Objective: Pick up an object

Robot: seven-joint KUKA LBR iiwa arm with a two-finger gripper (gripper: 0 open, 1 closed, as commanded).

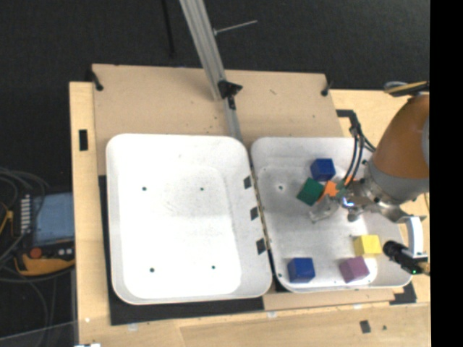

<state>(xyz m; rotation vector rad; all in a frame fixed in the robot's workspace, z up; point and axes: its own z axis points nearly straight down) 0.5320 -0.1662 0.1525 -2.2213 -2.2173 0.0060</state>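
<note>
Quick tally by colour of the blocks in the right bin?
Blue: 2
Green: 1
Orange: 1
Yellow: 1
Purple: 1
Total: 6, all in the right bin.

This is a robotics lab: a plain wooden bench (202, 96) bears two shallow white plastic bins (181, 215) side by side, a slanted grey metal camera pole (206, 42) rises at the far edge, and tangled cables (29, 194) lie on the left.
</note>
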